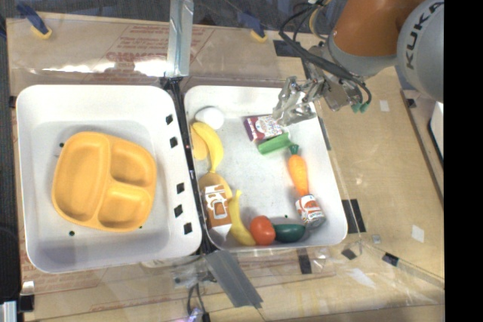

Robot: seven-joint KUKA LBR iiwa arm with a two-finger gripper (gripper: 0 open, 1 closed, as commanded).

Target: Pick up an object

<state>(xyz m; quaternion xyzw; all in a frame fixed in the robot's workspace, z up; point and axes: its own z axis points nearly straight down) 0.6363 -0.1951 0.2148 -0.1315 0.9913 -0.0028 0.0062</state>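
My gripper (290, 108) hangs over the far right part of the right bin (332, 185), just above a purple and white packet (262, 127) and a green block (273, 143). Nothing shows between its fingers. Lower in that bin lie an orange carrot (298, 171), a small red and white can (310, 210), a dark green vegetable (288, 231), a red tomato (262, 229), two bananas (209, 144) (239, 222), a brown bottle (216, 200) and a white egg (210, 118).
The left bin (38, 109) holds a yellow divided plate (103, 180). A metal divider post (179, 38) stands between the bins at the far edge. The grey arm with its orange band (377, 11) comes in from the upper right.
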